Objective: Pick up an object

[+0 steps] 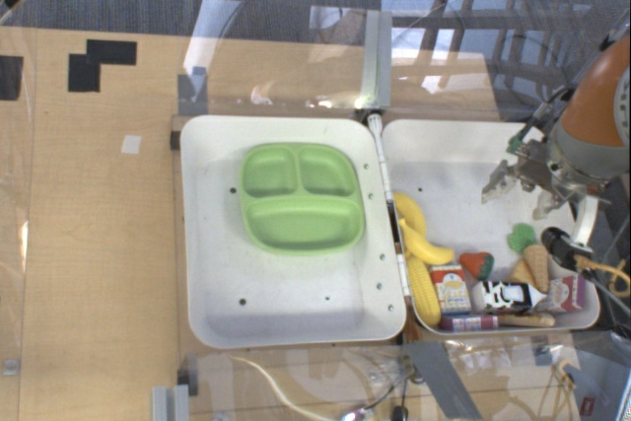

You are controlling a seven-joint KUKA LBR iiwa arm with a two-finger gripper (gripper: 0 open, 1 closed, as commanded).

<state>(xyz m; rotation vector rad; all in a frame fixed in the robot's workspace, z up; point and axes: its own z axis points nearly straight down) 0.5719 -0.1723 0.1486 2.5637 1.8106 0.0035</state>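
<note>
Jaws of the gripper stand parted above the right bin, with bare white floor visible between the two fingers and nothing held in the gap. Behind the jaws, toward the frame's right edge, the grey wrist rises to the orange band of the arm. Below and just beside the jaws, nearer the bin's front, lie a green toy piece and an ice-cream cone toy, both apart from the fingers. Further toward the front wall sits a cluster: a strawberry, a small red carton, a black-and-white carton, a purple marker and a wooden stick. To the left of that cluster, against the wall dividing the bins, rest a banana and a corn cob, well apart from the jaws. Across the divider, the left bin carries a green divided plate, lying flat near its middle. Both bins rest on the wooden table.
</note>
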